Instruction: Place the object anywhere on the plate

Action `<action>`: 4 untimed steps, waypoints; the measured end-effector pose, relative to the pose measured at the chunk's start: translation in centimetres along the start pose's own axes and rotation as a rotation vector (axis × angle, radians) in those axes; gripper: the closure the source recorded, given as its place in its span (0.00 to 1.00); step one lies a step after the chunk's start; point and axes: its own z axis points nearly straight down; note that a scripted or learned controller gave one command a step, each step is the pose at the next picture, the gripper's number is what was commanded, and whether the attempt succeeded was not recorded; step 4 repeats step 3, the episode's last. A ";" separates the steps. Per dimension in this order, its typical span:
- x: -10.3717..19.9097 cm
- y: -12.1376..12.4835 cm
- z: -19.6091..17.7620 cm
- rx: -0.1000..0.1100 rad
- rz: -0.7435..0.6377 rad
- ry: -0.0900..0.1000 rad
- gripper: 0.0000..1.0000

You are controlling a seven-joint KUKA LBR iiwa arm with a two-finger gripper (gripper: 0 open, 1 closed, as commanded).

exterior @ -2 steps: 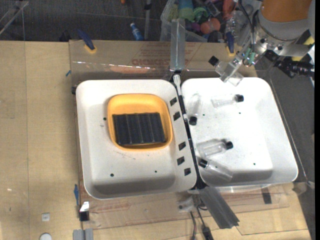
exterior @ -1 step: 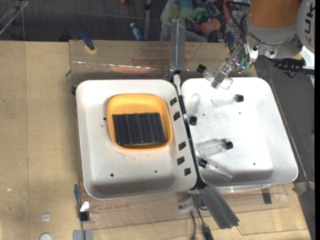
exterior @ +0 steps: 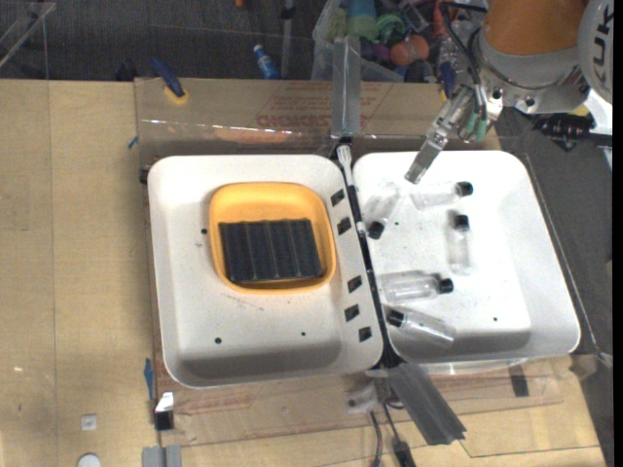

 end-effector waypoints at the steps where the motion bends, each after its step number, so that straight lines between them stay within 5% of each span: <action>1: -4.1 -7.0 2.0 0.000 -0.203 -0.002 0.00; 2: -4.3 -6.9 0.8 -0.007 -0.200 -0.009 1.00; 3: -6.4 -9.6 -6.3 -0.001 -0.313 -0.008 1.00; 4: -6.4 -9.6 -6.3 -0.001 -0.313 -0.008 1.00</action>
